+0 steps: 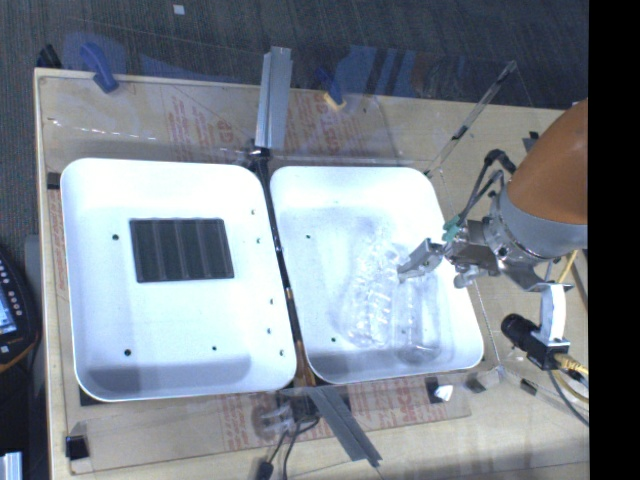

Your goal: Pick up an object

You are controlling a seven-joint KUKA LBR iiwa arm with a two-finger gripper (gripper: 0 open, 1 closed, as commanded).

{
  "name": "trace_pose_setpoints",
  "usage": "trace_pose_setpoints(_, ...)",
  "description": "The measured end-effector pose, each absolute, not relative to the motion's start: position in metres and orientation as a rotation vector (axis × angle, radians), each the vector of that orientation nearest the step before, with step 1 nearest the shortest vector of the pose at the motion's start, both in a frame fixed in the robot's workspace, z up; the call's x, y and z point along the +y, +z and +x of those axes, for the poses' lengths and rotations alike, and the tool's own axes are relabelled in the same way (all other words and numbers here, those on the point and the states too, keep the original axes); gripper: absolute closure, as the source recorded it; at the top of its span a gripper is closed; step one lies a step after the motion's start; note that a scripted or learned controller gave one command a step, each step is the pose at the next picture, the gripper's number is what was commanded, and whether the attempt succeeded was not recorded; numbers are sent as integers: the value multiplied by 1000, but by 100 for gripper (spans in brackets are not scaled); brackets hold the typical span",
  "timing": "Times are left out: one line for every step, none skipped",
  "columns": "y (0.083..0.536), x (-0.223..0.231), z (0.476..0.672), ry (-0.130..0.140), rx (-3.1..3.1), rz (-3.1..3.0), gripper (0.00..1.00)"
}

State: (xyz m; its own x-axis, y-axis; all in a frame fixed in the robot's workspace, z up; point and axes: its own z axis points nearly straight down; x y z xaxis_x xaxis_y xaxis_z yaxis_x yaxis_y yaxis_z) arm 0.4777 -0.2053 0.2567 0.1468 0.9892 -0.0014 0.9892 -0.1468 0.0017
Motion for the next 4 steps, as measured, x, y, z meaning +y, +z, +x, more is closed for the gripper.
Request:
trace_pose_setpoints(294,-207,477,0,2011,2413,0)
trace_pose_setpoints(316,-153,491,1,2129,2307,0)
trace_pose_setpoints(277,-207,499,-4,1954,2465,0)
trace_pose_setpoints(331,-201,481,1,1904,2498,0)
